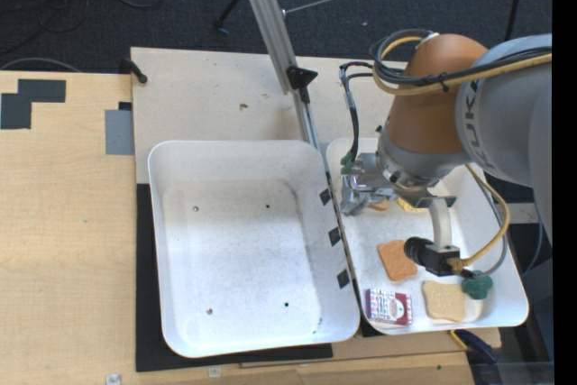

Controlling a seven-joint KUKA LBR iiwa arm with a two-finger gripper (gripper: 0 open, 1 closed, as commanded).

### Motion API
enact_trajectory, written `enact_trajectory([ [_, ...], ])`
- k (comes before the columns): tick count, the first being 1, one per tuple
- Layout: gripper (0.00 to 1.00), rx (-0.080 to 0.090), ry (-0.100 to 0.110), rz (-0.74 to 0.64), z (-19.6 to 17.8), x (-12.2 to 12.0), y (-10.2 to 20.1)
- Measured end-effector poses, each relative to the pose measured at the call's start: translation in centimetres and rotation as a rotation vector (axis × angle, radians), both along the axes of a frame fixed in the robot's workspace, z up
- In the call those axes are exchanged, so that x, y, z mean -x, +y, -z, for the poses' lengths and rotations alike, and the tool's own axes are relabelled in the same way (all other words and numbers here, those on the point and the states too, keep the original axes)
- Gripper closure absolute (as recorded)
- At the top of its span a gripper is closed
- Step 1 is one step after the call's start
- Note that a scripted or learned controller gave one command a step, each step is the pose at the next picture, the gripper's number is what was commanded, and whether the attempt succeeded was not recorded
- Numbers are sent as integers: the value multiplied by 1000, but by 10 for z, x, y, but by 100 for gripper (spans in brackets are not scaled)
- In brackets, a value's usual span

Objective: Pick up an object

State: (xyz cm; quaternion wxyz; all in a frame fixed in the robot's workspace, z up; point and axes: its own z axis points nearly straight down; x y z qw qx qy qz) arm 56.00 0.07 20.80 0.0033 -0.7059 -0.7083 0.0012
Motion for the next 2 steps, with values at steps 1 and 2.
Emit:
enact_trajectory([
  [1,100,2,1,1,0,29,41],
  [2,100,1,0,-1,-8,52,84],
])
